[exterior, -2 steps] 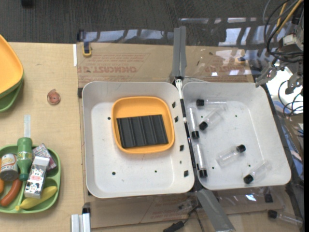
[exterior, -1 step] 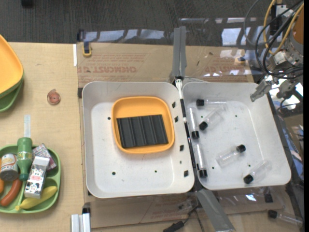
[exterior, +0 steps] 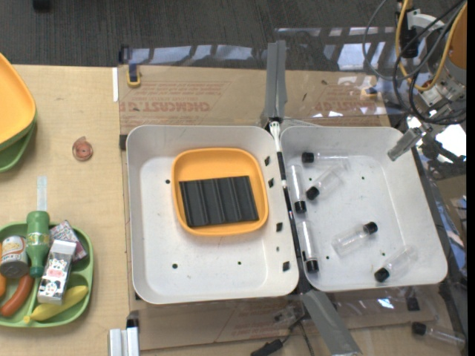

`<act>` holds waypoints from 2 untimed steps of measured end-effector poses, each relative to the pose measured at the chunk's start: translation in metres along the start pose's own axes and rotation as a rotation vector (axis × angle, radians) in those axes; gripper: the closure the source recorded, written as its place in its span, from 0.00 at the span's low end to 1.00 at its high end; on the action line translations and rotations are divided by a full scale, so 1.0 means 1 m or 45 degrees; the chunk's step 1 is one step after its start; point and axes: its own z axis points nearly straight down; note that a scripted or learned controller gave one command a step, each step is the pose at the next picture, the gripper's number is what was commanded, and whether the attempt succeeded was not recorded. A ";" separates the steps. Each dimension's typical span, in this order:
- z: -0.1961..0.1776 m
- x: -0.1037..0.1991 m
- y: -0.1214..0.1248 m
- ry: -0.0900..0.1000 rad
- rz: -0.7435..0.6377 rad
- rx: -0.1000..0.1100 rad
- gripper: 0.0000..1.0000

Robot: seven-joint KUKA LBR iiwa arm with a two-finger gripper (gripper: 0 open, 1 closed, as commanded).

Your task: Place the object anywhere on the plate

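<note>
Black slab (exterior: 220, 202) lies on the orange plate (exterior: 220, 162) in left bin (exterior: 148, 273). Clear vials (exterior: 355, 237) right of plate. Gripper (exterior: 404, 144) further right; jaw state unreadable.

In the left bin (exterior: 148, 265) sits a plate (exterior: 220, 191) with a ridged slab (exterior: 220, 202) on it. In the right bin (exterior: 415, 199) beside it lie several vials (exterior: 355, 236).

Upside-down "CHEMCOTZ"-like print on the cardboard sheet (exterior: 194, 102) behind the bins; spelling uncertain
</note>
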 end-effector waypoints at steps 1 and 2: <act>0.027 -0.008 -0.003 -0.001 -0.500 -0.004 0.00; 0.025 -0.006 -0.001 0.001 -0.888 -0.002 0.00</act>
